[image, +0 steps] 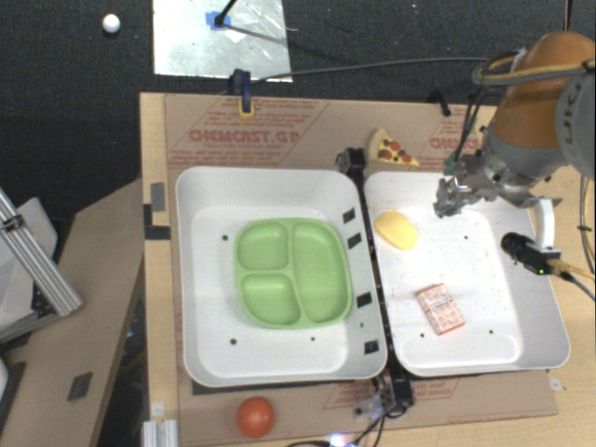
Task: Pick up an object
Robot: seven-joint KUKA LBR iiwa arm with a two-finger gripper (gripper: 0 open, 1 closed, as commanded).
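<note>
No object is picked up yet: in the right bin [535, 343], the yellow object [397, 230] lies near the left wall and the pink packet [440, 308] lies lower, toward the middle, both untouched. The gripper [451, 196] hangs just right of the yellow object, carrying nothing; how wide it stands I cannot tell, so the whole grasp and lift seem left.

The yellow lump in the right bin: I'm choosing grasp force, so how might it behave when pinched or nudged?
The yellow lump looks rounded and smooth, so it may slip sideways or roll on the right bin. Its lemon-like shape suggests a light toy, probably rigid, though unconfirmed. The gripper hangs beside it.
</note>
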